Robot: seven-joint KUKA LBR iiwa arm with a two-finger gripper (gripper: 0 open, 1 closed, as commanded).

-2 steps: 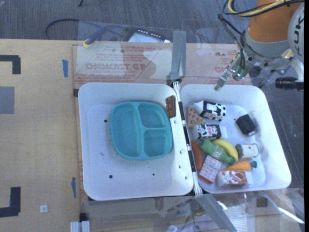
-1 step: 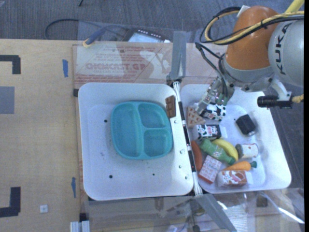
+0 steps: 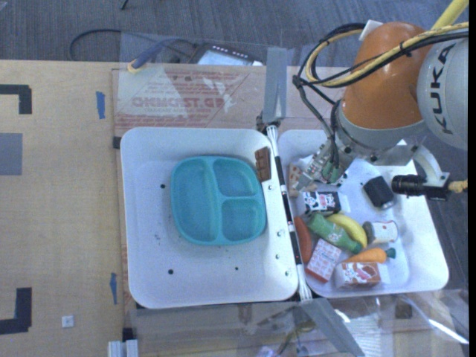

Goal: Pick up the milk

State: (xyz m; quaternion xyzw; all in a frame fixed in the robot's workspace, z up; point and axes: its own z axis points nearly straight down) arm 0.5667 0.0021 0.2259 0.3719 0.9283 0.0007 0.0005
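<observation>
Over the right bin (image 3: 435, 274), toward its left side, we see the gripper (image 3: 324, 168) hanging from the grey arm with its orange band. We cannot tell how far it is open, nor whether it has hold of anything. The milk carton (image 3: 322, 201), small with black and white patches, lies on the bin floor just below the gripper in the view; whether the two touch we cannot tell. Just beside the milk carton, toward the bottom of the view, a green bottle (image 3: 332, 230) lies at a slant against a banana (image 3: 351, 227). Further down we see a red and white box (image 3: 323, 259), a carrot (image 3: 370, 256) and a red and white packet (image 3: 360, 274). A small white cup (image 3: 384, 232) sits just right of the banana. The left bin (image 3: 141, 274) holds a teal divided plate (image 3: 186, 199), and a small brown block (image 3: 262, 162) lies by its right wall.
</observation>
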